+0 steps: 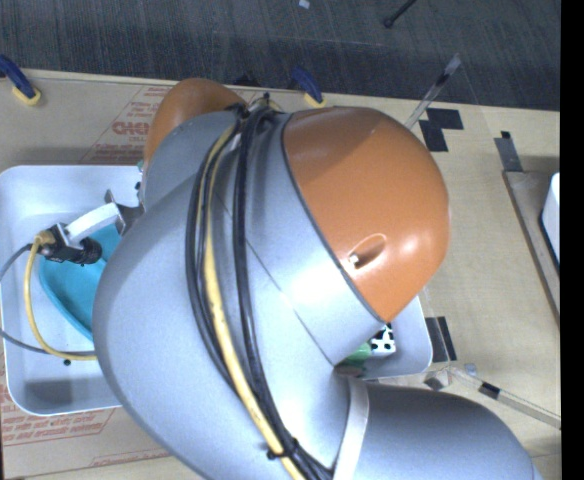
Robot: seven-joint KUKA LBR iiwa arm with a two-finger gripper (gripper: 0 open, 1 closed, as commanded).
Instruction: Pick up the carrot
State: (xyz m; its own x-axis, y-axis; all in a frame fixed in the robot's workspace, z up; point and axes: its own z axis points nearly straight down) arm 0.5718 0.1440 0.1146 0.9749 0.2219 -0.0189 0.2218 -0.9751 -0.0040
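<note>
Left of the arm [272, 298], the left bin [47, 393] held a blue thing [67, 288], half tucked beneath the arm's wrist end. Just below the arm's orange band [372, 208], a corner of the right bin [417, 353] peeked out, with a green scrap [357, 353] and a black-spotted white piece [383, 342] beside it. The arm covered most of both bins, so where the carrot lay could not be told; it probably sat under the arm, in the left bin, where the wrist end pointed. Whether the gripper was spread or pressed together could not be told either. The step in hand looked like the reach or the grasp itself. To do it well, the gripper would need to come down straight, straddle the carrot across its narrow width, stay off the blue thing and the bin wall, and close fully before any lift.
</note>
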